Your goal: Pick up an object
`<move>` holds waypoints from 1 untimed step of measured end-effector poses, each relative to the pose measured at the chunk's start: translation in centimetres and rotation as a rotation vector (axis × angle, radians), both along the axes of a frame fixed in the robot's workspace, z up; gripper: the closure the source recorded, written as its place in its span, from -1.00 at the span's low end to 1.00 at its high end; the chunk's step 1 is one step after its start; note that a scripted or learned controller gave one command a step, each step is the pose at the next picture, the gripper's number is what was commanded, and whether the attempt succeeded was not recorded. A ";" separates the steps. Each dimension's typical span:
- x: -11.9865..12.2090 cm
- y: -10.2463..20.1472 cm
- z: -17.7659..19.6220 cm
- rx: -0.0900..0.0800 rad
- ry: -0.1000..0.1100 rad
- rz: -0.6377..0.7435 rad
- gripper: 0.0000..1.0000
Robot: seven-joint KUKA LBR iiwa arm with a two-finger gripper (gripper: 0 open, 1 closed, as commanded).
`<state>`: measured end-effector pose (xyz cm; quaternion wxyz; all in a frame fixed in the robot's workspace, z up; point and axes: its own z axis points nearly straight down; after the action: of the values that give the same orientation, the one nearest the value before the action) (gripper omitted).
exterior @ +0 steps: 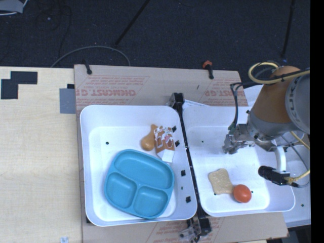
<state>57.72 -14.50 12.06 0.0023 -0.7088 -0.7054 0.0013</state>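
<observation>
Hovering gripper (pixel 232 147), finger state unclear, near flat beige slice (pixel 220 180) and round tomato (pixel 242 193).

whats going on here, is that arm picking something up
A KUKA arm reaches in from the right, its gripper low over the right bin. Nothing shows between its fingers. A tan slice and a red ball lie touching near that bin's front, apart from the gripper. The left bin holds a blue divided plate and a small orange-and-white toy.
</observation>
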 end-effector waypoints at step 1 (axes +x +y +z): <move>-0.5 -0.4 6.1 -0.002 -0.007 -0.002 1.00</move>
<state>57.26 -14.95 18.18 -0.0008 -0.7096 -0.7047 -0.0004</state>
